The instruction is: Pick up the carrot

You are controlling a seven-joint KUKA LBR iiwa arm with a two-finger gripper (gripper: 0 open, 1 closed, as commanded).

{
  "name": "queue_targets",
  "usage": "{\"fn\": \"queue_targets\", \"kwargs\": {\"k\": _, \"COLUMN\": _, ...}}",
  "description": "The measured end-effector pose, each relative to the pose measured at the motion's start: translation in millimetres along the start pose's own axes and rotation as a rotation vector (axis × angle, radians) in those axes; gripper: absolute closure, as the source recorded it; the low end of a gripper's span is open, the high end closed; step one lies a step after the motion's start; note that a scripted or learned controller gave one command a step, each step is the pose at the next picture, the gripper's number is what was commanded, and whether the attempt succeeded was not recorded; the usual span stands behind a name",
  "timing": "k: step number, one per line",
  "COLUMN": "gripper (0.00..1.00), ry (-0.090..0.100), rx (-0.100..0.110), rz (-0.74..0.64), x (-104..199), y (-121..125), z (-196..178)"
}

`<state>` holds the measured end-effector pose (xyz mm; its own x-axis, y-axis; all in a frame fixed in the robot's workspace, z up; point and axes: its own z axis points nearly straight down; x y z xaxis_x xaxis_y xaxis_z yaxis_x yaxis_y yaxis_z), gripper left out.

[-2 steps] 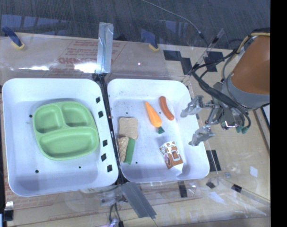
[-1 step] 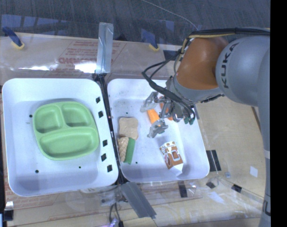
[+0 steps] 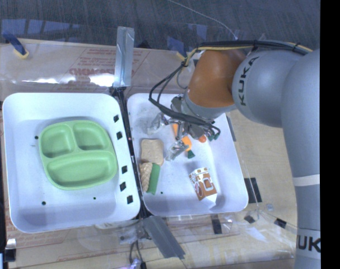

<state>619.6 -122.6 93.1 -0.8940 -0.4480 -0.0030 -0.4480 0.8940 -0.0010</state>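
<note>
the arm (image 3: 270,88) reaches into the right bin (image 3: 228,198) and the gripper (image 3: 182,142) sits low over the carrot (image 3: 187,143), an orange piece that shows in bits around the metal fingertips, just beside and to the right of the slice of bread (image 3: 152,150). the orange runs up between the fingertips, so the fingers look closed around it or very nearly so, though the wrist hides much of the contact and i would not swear the grip is firm. taking the bread as the landmark: a green stick (image 3: 153,179) lies just below it, a small printed carton (image 3: 204,185) lies below and well to its right, and the green divided plate (image 3: 77,154) sits in the left bin (image 3: 24,206), well to its left.

the step in hand reads as the grasp itself. the next move calls for a straight, slow lift, keeping the carrot clear of the bread and checking it rises with the fingers rather than slipping out.
</note>
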Motion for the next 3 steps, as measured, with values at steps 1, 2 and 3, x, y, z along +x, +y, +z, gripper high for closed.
{"fn": "queue_targets", "kwargs": {"k": 1, "gripper": 1.0, "ry": -0.004, "rx": 0.003, "rz": -0.007, "x": -3, "y": 1, "z": -12}}
{"fn": "queue_targets", "kwargs": {"k": 2, "gripper": 1.0, "ry": -0.004, "rx": 0.001, "rz": 0.362, "x": -31, "y": 66, "z": -103}}
{"fn": "queue_targets", "kwargs": {"k": 3, "gripper": 1.0, "ry": 0.003, "rx": -0.002, "rz": -0.037, "x": -19, "y": 89, "z": -99}}
